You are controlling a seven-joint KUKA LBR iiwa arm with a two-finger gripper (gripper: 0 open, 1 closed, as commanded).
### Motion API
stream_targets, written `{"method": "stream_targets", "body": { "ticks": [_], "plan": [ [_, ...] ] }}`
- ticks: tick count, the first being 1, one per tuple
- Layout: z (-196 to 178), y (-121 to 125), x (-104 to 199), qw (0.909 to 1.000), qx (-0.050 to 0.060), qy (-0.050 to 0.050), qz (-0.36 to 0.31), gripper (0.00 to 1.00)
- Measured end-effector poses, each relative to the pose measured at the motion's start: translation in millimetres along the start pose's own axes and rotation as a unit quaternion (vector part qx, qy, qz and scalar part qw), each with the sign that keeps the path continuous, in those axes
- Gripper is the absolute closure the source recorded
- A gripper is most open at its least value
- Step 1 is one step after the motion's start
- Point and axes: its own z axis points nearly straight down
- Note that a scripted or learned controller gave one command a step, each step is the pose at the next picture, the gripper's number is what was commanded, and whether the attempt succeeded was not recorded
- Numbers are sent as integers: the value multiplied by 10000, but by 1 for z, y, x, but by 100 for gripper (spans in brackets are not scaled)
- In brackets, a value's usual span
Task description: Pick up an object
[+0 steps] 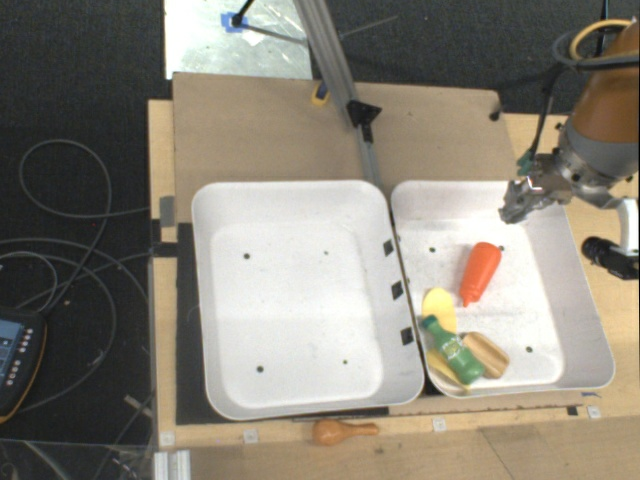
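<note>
Four things cluster in the right bin (575,298), apart from the gripper (517,208); finger state unclear.

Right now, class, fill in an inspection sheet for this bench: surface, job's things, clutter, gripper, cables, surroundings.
Surface: two white bins, left bin and right bin, on a brown bench.
Job's things: orange carrot, green bottle, yellow piece, tan piece, all in the right bin.
Clutter: orange-brown item on the bench's front edge.
Gripper: gripper above the right bin's far corner, holding nothing.
Cables: loops on the dark floor.
Surroundings: handheld controller at left.
</note>
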Motion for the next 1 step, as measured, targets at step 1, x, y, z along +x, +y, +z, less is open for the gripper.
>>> {"method": "stream_targets", "body": {
  "ticks": [1],
  "plan": [
    [9, -13, 49, 10000, 6, 1, 1, 100]
  ]
}}
